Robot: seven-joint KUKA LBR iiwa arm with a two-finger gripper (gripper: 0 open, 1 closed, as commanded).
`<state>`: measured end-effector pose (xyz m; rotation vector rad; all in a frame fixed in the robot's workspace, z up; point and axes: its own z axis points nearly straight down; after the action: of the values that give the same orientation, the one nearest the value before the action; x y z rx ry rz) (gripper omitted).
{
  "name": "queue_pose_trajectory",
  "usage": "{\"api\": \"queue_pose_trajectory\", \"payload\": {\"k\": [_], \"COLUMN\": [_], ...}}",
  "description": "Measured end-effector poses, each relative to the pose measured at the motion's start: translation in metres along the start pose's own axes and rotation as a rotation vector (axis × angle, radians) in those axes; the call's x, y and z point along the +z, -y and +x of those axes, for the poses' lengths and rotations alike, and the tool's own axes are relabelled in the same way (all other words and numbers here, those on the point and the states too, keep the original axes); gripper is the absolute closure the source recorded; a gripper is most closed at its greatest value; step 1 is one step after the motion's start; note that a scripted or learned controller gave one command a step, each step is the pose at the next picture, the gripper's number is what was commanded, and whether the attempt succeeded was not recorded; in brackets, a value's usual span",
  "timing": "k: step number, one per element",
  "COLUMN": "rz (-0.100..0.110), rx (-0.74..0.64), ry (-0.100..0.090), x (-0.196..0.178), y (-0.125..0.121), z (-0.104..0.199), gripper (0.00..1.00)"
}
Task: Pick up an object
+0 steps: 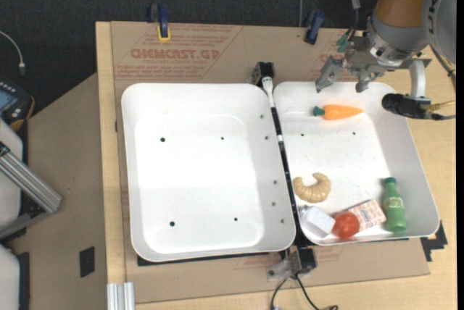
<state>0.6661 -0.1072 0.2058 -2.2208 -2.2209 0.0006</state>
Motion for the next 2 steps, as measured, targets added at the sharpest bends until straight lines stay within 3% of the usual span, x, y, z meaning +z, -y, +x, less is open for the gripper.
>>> {"api": "queue_pose_trajectory", "payload": {"k": [1, 2], "rz": [-0.024, -0.015], "rx": [-0.011, -0.007], "ry": [-0.001, -0.002], "x": [-0.170, -0.264], "y": [-0.001, 0.040], "z": [0.099, 0.147], "gripper": [0.00, 0.00]}}
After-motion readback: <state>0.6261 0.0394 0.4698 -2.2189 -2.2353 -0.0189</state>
